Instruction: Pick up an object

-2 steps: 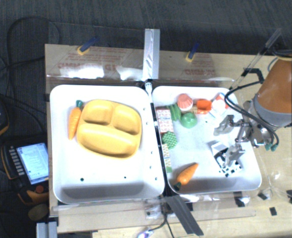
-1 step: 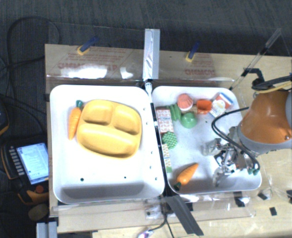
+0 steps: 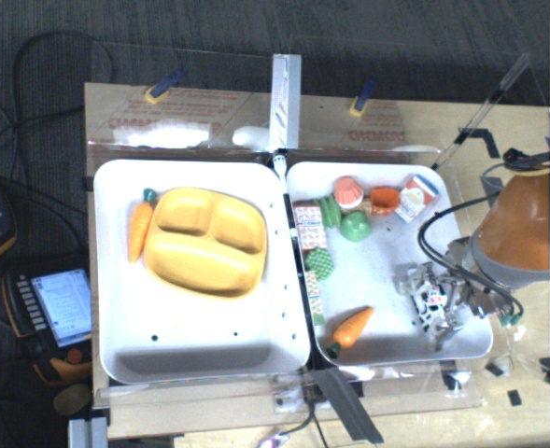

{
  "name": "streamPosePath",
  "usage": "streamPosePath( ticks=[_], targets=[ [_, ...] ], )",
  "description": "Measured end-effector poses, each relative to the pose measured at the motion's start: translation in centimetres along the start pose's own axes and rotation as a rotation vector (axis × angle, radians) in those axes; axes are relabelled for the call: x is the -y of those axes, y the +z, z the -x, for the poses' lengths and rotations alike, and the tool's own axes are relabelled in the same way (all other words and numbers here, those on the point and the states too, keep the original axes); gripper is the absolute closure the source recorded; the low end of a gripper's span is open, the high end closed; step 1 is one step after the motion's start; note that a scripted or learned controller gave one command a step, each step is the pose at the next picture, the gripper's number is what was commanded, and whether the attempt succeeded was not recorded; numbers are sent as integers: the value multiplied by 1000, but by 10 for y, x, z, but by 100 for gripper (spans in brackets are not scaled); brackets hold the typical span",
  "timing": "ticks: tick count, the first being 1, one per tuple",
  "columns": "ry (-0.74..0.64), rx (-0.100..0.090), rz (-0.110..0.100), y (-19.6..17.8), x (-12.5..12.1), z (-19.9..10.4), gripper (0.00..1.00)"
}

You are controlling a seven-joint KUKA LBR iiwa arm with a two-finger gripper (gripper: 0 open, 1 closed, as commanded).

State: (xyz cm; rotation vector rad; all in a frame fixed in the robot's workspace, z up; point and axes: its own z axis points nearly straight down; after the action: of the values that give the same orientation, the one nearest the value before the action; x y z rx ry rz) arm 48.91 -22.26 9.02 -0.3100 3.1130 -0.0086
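Note:
The right bin (image 3: 377, 278) holds several toy foods. An orange carrot (image 3: 349, 327) lies near its front wall, and a green ball (image 3: 355, 226) sits towards the back. Also at the back are a pink-topped cup (image 3: 348, 191), a red-orange piece (image 3: 385, 197) and a small white carton (image 3: 415, 197). A patterned box (image 3: 308, 225) and a knobbly green piece (image 3: 319, 264) lie along the left wall. My gripper (image 3: 433, 308) hangs low at the bin's right side, directly over a small white item with black marks (image 3: 430, 304). Whether it grips that item is unclear.
The left bin (image 3: 116, 278) carries a yellow divided plate (image 3: 206, 239) with a second carrot (image 3: 140, 228) beside it on the left. A black cable (image 3: 435, 230) loops from the arm over the right bin's right edge. Clamps and a metal post stand behind the bins.

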Motion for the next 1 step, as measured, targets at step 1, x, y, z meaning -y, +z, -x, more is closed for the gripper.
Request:
streamPosePath(
  ticks=[1],
  targets=[
    [-103,-3,-2,0,2,4,0]
  ],
)
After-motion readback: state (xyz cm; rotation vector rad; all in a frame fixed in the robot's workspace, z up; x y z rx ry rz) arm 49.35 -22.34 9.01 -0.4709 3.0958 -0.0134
